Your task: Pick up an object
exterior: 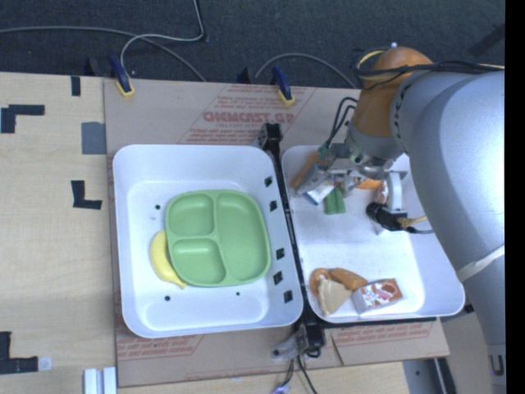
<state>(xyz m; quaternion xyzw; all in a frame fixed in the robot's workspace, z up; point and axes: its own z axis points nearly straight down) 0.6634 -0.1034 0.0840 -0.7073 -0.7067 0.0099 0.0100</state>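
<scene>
Claw low in right bin among a green block and orange item; finger state impossible to tell. Green plate, banana in left bin.

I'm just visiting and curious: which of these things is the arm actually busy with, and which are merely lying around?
In play:
gripper
small green block
right bin

Lying about:
green divided plate
banana
left bin
bread-like piece
red-and-white packet
</scene>
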